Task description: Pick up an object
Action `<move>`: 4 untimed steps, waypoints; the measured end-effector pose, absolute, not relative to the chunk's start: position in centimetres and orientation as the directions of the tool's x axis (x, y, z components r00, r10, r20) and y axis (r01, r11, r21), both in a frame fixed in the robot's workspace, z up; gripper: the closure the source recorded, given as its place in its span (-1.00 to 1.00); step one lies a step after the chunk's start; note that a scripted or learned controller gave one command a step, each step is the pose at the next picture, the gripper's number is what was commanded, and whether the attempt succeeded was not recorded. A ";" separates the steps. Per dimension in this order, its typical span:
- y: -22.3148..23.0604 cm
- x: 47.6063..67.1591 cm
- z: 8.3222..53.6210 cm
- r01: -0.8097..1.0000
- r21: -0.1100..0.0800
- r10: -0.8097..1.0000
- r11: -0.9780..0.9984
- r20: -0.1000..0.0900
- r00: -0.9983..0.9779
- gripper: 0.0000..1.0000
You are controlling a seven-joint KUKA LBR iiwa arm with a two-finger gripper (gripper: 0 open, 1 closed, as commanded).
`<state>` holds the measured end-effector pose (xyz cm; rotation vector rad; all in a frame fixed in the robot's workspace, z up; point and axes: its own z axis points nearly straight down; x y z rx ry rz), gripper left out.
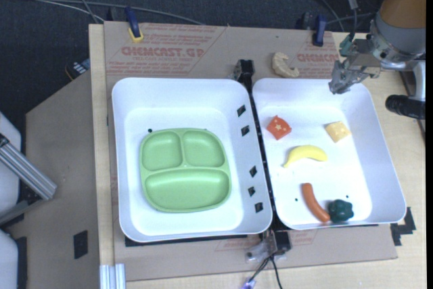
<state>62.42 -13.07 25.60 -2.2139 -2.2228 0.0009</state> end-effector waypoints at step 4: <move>5.7 52.7 23.0 1.000 -0.005 1.000 0.005 0.003 -0.005 1.00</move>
